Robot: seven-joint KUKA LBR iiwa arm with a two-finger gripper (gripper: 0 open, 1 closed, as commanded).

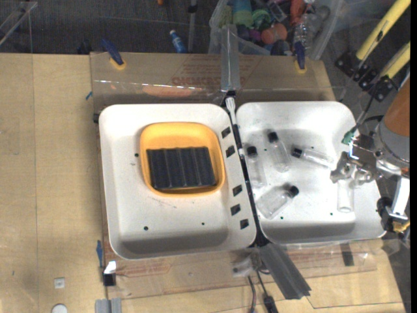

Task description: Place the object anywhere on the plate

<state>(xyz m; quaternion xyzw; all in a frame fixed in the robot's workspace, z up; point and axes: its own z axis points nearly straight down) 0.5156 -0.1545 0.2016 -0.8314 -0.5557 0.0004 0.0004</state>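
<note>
Vials (280,197) lie left of tool (343,175).

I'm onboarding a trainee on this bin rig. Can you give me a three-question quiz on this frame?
1. True or false: the orange plate sits in the left bin.
2. Which bin holds the clear vials?
A. left
B. right
3. What lies on the plate?

Key:
1. True.
2. B.
3. A dark ribbed pad; none of the vials is on it. The pincer is over the right bin's right side.
</note>
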